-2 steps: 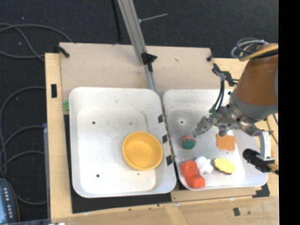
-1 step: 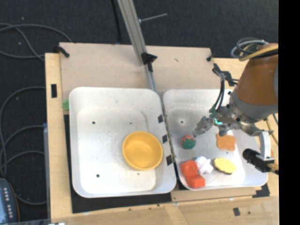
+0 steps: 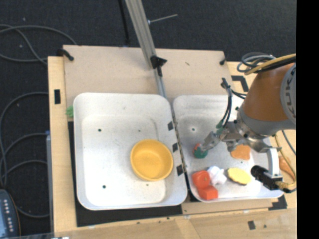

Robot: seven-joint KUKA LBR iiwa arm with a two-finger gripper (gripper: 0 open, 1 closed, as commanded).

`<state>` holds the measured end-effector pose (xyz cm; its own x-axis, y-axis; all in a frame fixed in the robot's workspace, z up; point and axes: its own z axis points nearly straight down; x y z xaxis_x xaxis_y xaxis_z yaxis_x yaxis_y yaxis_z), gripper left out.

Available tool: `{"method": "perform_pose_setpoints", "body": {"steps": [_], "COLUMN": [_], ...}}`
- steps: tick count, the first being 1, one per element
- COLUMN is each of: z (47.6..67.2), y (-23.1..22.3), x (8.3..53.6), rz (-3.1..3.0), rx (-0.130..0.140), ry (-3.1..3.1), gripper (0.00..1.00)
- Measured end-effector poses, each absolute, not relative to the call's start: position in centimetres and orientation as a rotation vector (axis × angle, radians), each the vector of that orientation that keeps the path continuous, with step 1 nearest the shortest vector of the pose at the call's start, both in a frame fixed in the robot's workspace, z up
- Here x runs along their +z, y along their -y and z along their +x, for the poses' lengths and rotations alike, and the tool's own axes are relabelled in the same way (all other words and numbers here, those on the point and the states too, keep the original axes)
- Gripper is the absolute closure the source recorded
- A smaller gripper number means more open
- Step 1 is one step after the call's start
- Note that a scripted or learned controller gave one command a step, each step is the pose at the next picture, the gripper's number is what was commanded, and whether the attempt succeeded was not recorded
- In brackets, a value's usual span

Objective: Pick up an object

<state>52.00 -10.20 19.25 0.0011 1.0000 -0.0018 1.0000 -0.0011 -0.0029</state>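
Observation:
The right bin point(image 3: 199, 108) holds several small objects. A small green and red object point(image 3: 200, 151) lies near the bin's middle, and my gripper point(image 3: 209, 142) hangs right over it, reaching in from the right. A red block point(image 3: 204, 183) sits at the bin's front, with a white piece point(image 3: 216, 175) and a yellow piece point(image 3: 239, 176) beside it. An orange piece point(image 3: 241, 152) lies under the wrist. In the left bin point(image 3: 99, 108) sits a yellow bowl point(image 3: 151, 160).
The arm's orange band and grey wrist point(image 3: 266, 101) cover the right bin's right side. A slanted metal pole point(image 3: 144, 29) rises behind the bins. Cables lie on the dark floor at left. A black part point(image 3: 264, 177) sticks out near the bin's right front corner.

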Motion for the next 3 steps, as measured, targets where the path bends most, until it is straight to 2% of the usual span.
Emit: {"method": "perform_pose_setpoints", "body": {"steps": [2, 3], "z": [51.8, 51.9], "y": [10.4, 10.4], "x": [10.0, 11.1], "rz": [-2.225, -2.230], "rx": [0.002, -0.005], "ry": [2.222, 2.217], "gripper": [0.00, 1.00]}}
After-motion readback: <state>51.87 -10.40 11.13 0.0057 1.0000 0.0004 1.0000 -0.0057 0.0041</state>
